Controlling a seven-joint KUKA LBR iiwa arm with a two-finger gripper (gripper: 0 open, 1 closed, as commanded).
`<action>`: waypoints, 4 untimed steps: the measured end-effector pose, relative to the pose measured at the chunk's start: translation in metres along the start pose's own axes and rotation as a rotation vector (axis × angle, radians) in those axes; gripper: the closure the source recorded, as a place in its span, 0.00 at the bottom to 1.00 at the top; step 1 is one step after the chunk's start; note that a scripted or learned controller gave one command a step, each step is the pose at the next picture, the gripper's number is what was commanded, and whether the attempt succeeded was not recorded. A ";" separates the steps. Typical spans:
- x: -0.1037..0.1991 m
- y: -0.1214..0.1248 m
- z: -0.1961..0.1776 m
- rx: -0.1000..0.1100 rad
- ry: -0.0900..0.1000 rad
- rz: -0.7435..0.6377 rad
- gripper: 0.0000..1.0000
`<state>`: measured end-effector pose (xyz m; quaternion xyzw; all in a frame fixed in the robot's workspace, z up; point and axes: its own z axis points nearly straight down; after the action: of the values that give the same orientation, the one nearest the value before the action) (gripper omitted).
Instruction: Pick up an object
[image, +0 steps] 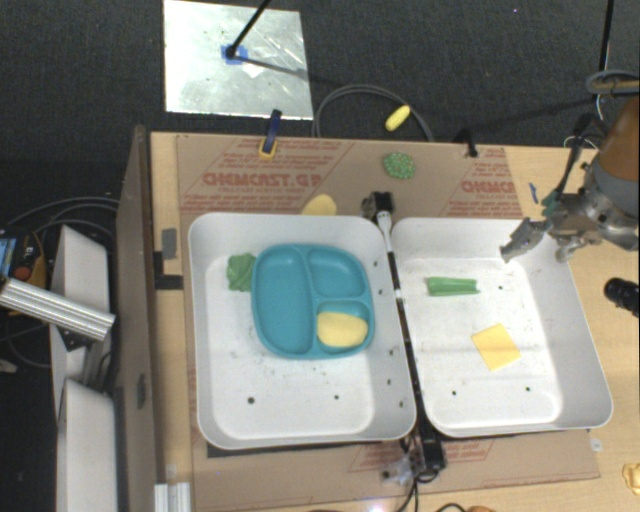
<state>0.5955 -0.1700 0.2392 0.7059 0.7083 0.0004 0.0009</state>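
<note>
Green pea pod (452, 288) in right bin (570, 330), left of and below end effector (540, 240), finger state unclear

Hand (540, 240) at right, fingers spread

Glossy plastic tray (290, 300) (teal), matt cardboard underlay (440, 175).
</note>
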 end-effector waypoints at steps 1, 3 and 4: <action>-0.010 -0.024 0.103 0.010 0.003 0.004 0.00; 0.014 -0.052 0.141 -0.001 0.000 0.003 1.00; 0.014 -0.052 0.141 -0.001 0.001 0.003 0.00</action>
<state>0.5437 -0.1559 0.0979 0.7070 0.7072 0.0009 0.0010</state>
